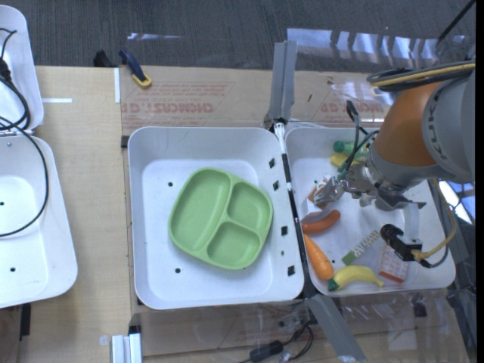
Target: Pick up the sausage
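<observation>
The sausage, a reddish-brown curved piece, lies in the right bin near its left wall. My gripper hovers just behind it in the camera view, a short way toward the bin's back, and nothing is visibly held in it. The grey arm with its orange band reaches in from the right over the bin's back half.
An orange carrot, a yellow banana, a striped stick packet and a red-and-white packet lie in front of the sausage. Yellow and green items sit at the bin's back. A green divided plate rests in the left bin.
</observation>
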You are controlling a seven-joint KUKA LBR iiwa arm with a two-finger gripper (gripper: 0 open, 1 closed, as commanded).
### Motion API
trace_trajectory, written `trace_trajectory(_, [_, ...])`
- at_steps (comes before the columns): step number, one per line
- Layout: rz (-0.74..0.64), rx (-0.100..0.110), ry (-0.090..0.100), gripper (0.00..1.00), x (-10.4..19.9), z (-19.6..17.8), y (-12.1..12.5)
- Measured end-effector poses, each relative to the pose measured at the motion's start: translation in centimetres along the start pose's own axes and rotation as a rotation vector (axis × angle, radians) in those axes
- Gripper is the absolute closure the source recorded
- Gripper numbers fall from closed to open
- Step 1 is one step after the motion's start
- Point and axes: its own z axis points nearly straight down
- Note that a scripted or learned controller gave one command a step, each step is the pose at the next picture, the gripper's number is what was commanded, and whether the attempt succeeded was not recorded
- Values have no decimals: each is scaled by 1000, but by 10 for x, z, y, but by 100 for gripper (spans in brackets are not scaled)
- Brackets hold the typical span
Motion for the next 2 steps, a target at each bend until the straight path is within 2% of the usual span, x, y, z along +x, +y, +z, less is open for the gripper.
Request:
trace_trajectory(1, [-1,-14,3,100,2,-13,6])
trace_trajectory(2, [1,-12,1,0,1,-12,5])
